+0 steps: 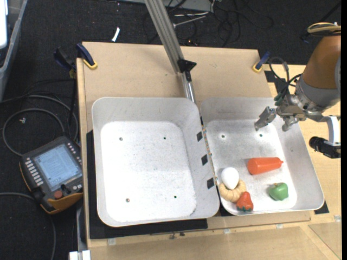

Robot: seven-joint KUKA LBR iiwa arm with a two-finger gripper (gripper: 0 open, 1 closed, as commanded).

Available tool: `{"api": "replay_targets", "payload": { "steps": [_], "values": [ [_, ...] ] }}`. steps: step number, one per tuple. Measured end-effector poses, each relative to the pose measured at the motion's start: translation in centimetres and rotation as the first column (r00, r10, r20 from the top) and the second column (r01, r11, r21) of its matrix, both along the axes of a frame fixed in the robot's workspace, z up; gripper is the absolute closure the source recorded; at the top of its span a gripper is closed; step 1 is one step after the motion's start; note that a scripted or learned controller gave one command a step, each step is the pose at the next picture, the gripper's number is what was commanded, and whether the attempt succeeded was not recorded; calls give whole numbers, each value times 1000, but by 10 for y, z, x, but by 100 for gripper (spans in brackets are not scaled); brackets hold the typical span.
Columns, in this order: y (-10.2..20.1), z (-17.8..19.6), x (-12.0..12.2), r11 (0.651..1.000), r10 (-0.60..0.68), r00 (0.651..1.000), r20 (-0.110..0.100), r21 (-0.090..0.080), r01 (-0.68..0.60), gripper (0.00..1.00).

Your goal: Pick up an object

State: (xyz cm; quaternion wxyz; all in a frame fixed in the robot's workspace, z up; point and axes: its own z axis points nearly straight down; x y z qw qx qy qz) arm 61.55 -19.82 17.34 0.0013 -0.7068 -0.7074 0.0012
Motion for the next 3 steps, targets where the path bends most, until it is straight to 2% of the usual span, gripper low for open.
{"api": "replay_targets", "payload": {
  "steps": [1, 2, 3],
  "values": [
    [-10, -52, -1, 1000, -2, 1000, -1, 0, 2, 0],
    [-9, -80, -2, 1000, -1, 1000, 1, 0, 1, 0],
    [-9, -68, 0, 1000, 0, 1000, 5, -1, 0, 100]
  ]
}}
